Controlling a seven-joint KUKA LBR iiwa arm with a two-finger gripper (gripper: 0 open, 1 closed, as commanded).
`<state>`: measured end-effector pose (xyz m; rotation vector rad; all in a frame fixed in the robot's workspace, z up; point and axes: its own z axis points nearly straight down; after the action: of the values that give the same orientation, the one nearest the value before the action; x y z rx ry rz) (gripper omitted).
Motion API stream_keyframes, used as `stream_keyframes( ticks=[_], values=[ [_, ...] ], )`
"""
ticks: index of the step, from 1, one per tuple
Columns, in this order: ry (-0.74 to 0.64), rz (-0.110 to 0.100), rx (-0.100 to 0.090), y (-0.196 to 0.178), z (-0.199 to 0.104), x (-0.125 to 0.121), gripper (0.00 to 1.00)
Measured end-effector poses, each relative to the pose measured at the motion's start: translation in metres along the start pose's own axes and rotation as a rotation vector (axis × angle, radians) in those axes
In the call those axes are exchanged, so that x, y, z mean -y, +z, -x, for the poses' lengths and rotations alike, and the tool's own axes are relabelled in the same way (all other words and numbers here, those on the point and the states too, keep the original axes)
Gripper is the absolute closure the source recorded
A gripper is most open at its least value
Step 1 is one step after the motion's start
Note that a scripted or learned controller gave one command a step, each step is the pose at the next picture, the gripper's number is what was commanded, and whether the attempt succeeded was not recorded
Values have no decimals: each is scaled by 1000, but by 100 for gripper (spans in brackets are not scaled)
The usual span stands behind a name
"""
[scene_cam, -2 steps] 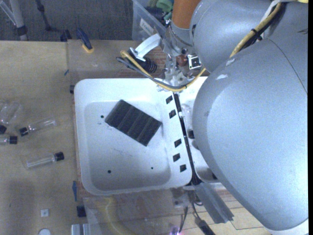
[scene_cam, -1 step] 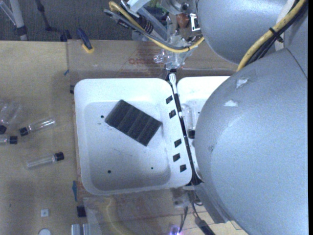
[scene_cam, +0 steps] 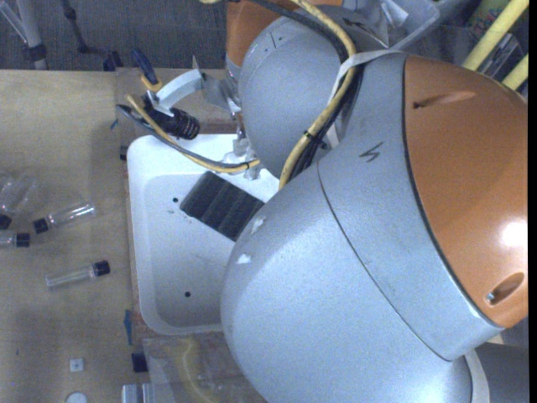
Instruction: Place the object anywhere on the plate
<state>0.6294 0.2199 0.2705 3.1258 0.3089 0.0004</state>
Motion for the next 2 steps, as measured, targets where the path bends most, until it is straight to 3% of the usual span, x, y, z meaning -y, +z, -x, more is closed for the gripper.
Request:
stream_keyframes(
  ticks=[1,2],
  values=[
    [-386,0,3,-131,-18,3,100],
    [-54,0,-3,-164,-28,-2,100]
  ],
)
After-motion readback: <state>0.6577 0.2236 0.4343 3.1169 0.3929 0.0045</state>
